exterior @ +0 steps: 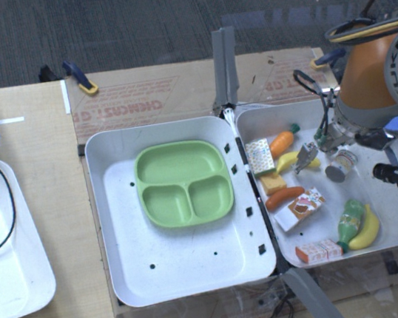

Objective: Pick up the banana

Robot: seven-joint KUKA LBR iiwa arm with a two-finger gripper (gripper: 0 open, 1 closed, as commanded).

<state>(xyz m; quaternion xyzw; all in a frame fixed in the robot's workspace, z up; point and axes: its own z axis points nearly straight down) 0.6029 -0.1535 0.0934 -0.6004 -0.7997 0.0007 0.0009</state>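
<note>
banana, cardboard lettering mirrored, unreadable

White bins smooth glossy plastic. Green tray matt plastic. Banana smooth, slightly shiny, plastic-looking. Bench top pale wood grain, with brown printed cardboard on it. Gripper bare metal. Small boxes printed card.

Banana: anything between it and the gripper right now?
Nothing sits squarely on the line. The gripper hangs over the right bin's upper middle; the banana lies at the lower right, touching a green bottle on its left side.
</note>
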